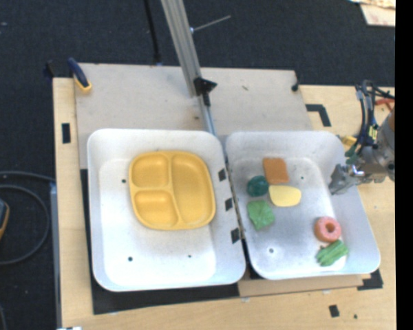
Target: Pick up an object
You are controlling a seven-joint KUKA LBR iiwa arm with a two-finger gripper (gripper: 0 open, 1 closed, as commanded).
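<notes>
The right bin (pixel 299 260) holds several small items: an orange-brown block (pixel 276 170), a dark teal round piece (pixel 257 185), a pale yellow piece (pixel 285 196), a green leafy piece (pixel 261 214), a pink ring (pixel 326 229) and a green piece (pixel 332 253) at the front right. My gripper (pixel 343 177) hangs at the bin's right rim, to the right of the yellow piece and apart from every item. Nothing shows between its fingers.
The left bin (pixel 117 253) carries a yellow divided plate (pixel 172 189). A slanted metal post (pixel 182 40) rises behind the bins. Cables (pixel 366 108) hang at the far right, above the gripper. Dark floor surrounds the bench.
</notes>
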